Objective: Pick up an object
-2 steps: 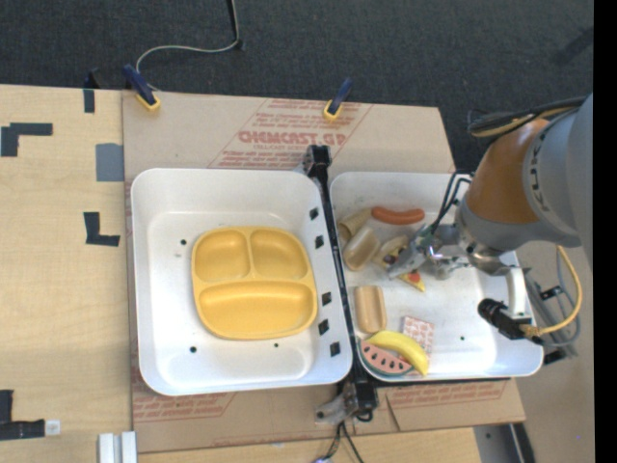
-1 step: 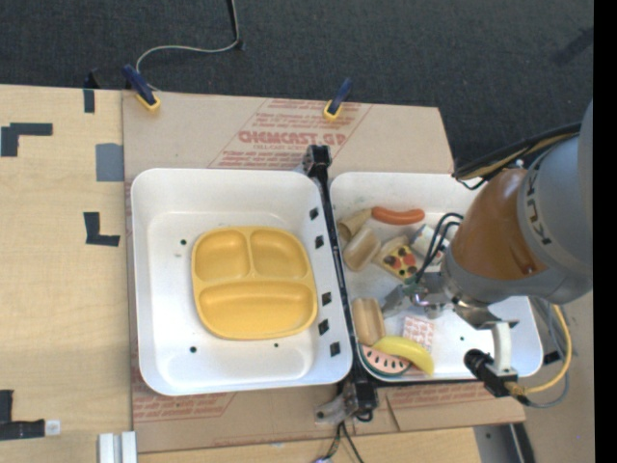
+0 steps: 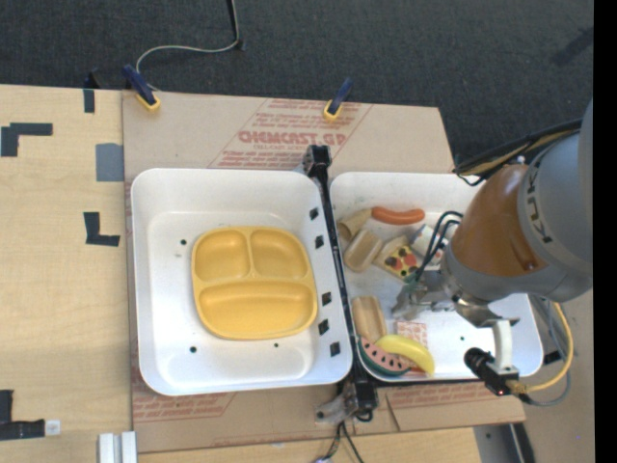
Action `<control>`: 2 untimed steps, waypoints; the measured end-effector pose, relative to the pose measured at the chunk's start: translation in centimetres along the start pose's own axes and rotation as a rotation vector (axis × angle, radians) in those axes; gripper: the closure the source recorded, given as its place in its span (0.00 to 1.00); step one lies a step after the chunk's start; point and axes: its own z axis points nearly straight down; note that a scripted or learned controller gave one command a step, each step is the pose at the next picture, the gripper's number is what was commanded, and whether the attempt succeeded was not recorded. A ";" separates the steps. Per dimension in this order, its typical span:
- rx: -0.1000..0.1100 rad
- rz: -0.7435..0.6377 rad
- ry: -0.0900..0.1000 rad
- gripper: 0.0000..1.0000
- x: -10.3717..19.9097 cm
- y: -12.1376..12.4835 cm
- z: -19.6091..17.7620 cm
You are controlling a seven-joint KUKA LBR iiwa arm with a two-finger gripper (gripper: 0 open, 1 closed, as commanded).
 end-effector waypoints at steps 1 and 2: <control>-0.003 0.006 -0.012 0.00 -0.6 0.0 -0.1; -0.009 0.010 -0.016 0.00 0.2 -0.4 0.8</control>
